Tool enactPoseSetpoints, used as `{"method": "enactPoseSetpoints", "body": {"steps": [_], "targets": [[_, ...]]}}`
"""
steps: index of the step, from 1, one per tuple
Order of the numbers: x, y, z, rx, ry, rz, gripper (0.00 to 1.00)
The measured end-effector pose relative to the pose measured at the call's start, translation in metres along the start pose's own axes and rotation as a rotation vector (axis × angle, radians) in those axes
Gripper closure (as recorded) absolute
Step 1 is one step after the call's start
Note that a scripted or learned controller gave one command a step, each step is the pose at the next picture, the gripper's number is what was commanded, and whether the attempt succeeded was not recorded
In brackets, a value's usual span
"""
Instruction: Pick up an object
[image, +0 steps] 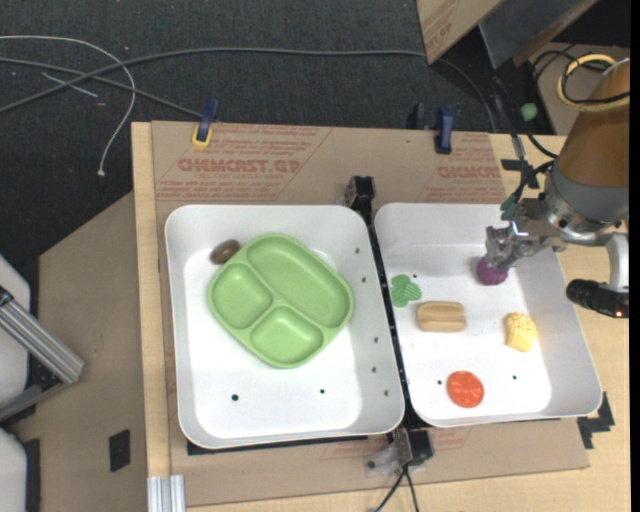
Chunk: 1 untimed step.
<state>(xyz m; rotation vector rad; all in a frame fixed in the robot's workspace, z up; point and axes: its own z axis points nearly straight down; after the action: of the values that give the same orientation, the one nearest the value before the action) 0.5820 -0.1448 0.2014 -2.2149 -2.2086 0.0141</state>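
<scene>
Nearest edge-on: brown cardboard sheet (300, 170) covering the bench, printed in red, pinned at 12 o'clock by two blue clamps (207, 120). Reaching in from 3 o'clock, grey arm with orange band (598, 140). On the cardboard, left white shallow bin (185, 330) and right white shallow bin (560, 350), touching side by side.

Left bin: light green three-compartment plastic plate (280, 300), lying tilted near centre. Just off its 10 o'clock rim, small brown oval piece (225, 251).

Right bin: two-finger metal gripper (505, 245) at about 1 o'clock, right over the purple rounded lump (491, 271), which sits on the bin floor. Grip state unreadable; cannot tell whether the lump is pinched or merely touched.

Centre: tan bread-like block (441, 316). At 6 o'clock: orange-red round piece (465, 389). At 3 o'clock: yellow knobbly corn-like piece (519, 331). At 9 o'clock, near the wall: small green leafy piece (404, 290). All well apart.
</scene>
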Motion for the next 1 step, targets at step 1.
{"method": "enactPoseSetpoints", "body": {"steps": [1], "targets": [[0.0004, 0.0028, -0.0085, -0.015, -0.003, -0.003, 0.00]]}}
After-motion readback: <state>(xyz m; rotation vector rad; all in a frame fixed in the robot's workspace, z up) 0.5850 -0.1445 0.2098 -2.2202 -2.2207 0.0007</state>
